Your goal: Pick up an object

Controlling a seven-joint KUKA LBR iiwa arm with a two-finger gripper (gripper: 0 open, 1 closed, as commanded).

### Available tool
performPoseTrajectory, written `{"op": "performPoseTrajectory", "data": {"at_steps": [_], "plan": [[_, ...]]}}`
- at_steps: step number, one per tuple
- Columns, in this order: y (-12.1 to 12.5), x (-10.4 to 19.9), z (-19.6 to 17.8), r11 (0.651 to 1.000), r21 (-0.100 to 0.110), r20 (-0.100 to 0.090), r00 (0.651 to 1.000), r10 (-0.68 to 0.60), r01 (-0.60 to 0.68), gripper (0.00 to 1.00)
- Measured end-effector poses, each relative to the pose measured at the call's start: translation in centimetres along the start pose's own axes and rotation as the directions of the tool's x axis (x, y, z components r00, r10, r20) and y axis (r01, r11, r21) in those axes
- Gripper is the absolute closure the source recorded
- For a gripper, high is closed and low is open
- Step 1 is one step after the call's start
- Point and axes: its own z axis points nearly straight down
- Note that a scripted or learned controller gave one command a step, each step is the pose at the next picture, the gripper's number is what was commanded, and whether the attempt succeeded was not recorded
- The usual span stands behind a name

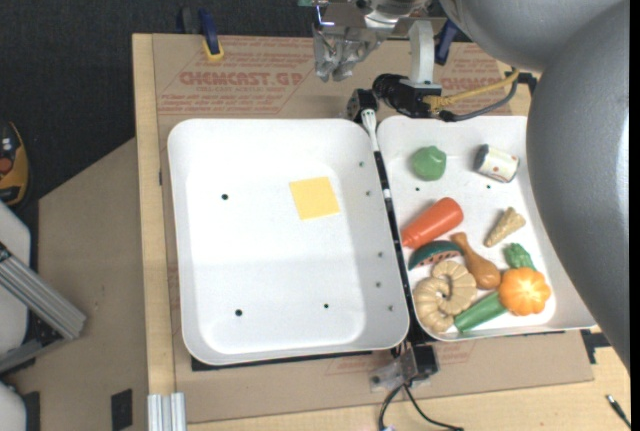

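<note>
Above the bench's far edge, beyond the left bin (190, 219) holding a yellow square (315, 198), the gripper (338, 62) hangs clenched, grasping nothing.

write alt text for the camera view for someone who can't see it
A grey robot arm with an orange band holds its gripper above the bench, behind two white bins. The left bin holds one yellow square; the right bin holds toy foods, including a carrot, an orange and a green piece.
</note>
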Motion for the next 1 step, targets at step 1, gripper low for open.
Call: {"op": "performPoseTrajectory", "data": {"at_steps": [1], "plan": [[-4.37, 9.45, 3.53, 1.000, 0.015, 0.003, 1.000, 0.004, -0.004, 1.00]]}}
